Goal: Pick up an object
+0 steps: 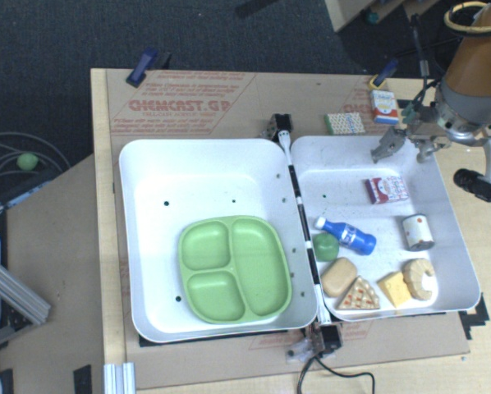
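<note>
Tool (407, 144) hangs over right bin (336, 158) far edge, fingers apart, nothing between; red packet (387, 190) nearest candidate below.

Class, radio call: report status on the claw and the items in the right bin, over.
Claw open, above right bin's far edge, holding nothing. Red packet nearest, just below it, untouched. Blue bottle, can, food pieces nearer front. Nothing blocking.

A green sectioned plate (231, 268) lies in the left bin (147, 179). Beyond that bin, a blue clamp (142, 68) grips the bench's far edge.
</note>
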Robot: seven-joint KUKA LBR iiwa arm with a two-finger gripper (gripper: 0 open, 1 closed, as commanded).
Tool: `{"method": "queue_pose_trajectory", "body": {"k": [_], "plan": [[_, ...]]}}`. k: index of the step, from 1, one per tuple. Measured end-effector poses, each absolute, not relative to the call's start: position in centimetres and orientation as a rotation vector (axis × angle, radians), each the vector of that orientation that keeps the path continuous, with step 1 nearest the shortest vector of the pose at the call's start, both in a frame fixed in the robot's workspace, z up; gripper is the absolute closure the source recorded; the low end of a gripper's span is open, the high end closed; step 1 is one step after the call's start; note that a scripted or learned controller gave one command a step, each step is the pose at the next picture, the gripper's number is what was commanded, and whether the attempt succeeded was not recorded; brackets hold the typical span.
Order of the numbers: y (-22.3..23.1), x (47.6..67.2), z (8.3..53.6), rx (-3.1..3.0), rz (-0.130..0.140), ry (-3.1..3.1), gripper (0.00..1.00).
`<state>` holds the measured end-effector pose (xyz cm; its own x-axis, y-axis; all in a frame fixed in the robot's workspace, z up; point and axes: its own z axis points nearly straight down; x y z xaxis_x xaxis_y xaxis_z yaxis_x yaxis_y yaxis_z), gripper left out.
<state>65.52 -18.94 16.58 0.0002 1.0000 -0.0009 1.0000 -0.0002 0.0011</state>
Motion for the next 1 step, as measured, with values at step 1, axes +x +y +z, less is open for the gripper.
{"method": "queue_pose_trajectory", "body": {"k": [1], "plan": [[-19.47,63.93,8.64,2.217,0.002,2.218,0.00]]}}
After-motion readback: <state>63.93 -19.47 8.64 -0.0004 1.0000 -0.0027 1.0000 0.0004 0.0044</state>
